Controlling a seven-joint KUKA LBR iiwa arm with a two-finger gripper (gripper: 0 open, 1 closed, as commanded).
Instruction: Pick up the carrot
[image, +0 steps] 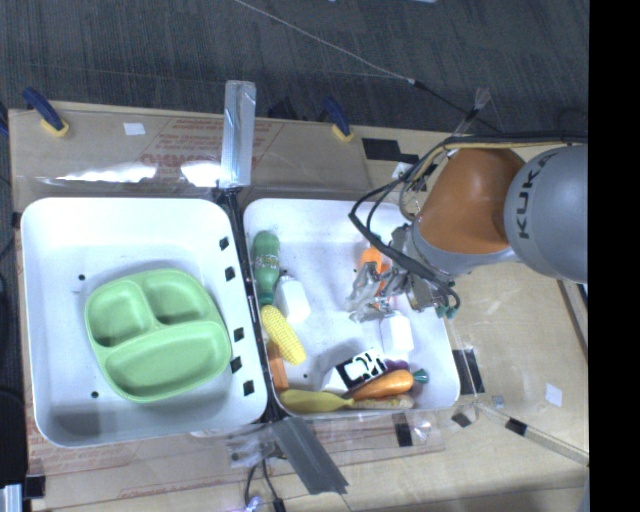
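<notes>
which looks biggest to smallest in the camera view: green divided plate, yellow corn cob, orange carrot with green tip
1. Green divided plate, by far the largest, lying in the left white bin.
2. and 3. Yellow corn cob and orange carrot with green tip look much alike in size; I would not rank them.

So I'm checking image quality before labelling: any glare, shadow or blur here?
Camera view: glare streaks the clear plastic sheet behind the left bin; soft shadow lies beneath the green plate; the pincer looks smeared, fingers unreadable; the carrot is fairly sharp.
</notes>
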